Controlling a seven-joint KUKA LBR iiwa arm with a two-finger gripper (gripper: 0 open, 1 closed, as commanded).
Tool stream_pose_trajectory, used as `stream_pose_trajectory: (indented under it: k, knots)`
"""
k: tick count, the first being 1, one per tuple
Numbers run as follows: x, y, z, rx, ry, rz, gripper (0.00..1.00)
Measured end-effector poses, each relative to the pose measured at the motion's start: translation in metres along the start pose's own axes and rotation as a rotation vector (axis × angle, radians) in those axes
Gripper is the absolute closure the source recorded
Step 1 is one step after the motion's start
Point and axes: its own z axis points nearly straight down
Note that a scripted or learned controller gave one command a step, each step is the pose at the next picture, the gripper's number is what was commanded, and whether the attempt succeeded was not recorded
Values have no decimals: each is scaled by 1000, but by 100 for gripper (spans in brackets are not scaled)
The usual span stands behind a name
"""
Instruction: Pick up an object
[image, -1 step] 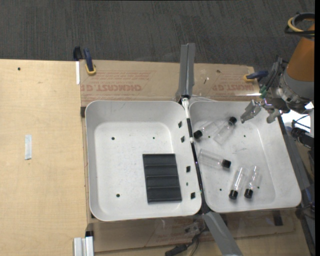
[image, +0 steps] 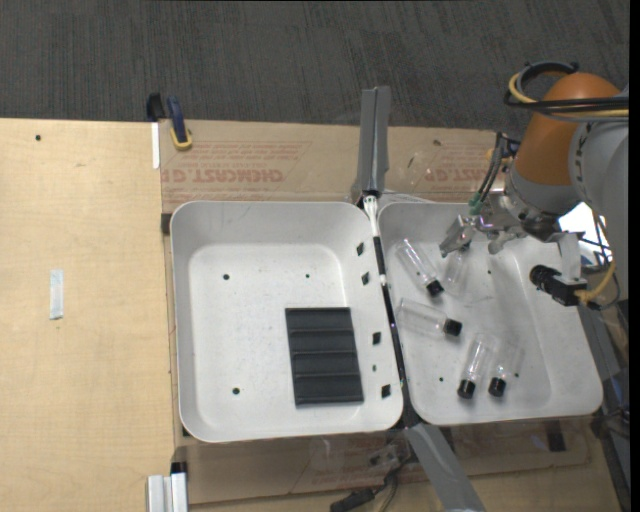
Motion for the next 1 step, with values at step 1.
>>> stream_pose_trajectory:
  k: [1]
  knots:
    - [27,9,15,-1,0,-14,0]
